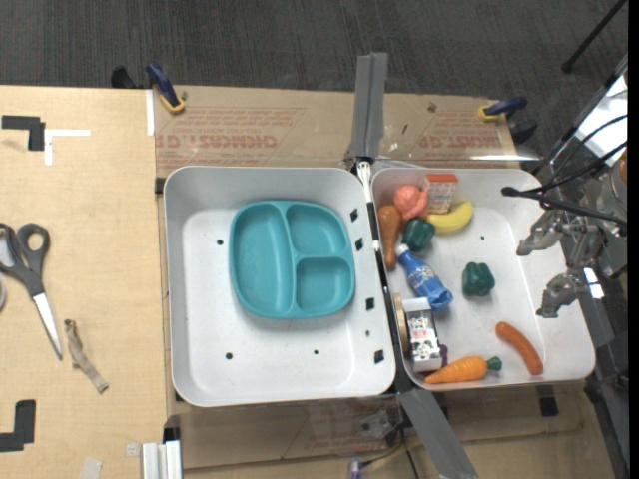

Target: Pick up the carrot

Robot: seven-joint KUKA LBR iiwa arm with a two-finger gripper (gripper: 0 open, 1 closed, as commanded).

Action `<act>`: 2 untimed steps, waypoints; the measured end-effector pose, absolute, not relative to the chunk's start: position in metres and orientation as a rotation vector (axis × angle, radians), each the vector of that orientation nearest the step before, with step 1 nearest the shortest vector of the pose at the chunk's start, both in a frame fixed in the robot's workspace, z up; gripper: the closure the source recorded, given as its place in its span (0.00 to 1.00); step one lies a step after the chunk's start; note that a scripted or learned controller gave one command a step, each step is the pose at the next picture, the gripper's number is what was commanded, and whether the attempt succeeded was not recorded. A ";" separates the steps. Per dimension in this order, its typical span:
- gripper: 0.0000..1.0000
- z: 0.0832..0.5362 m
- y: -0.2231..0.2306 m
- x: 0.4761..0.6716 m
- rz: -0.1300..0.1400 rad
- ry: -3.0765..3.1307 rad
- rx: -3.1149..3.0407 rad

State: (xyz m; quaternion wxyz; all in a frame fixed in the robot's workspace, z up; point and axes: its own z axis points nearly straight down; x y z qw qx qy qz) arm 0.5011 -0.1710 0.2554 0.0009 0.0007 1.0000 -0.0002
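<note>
The carrot (459,370), orange with a green top at its right end, lies along the front wall of the right bin (559,367). My gripper (540,272) hovers over the right edge of that bin, up and to the right of the carrot and well apart from it. Its two metal fingers (532,239) stand spread, open, with nothing between them.
The right bin also holds a red-orange sausage (519,347), a green pepper (478,278), a blue bottle (423,277), a small box (420,332), a banana (449,218) and other toy food at the back. A teal divided plate (294,258) sits in the left bin. Scissors (30,277) lie far left.
</note>
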 end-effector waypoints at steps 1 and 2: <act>0.00 0.132 -0.144 0.484 0.000 3.139 -0.122; 0.00 0.102 -0.130 0.490 -0.018 3.076 -0.518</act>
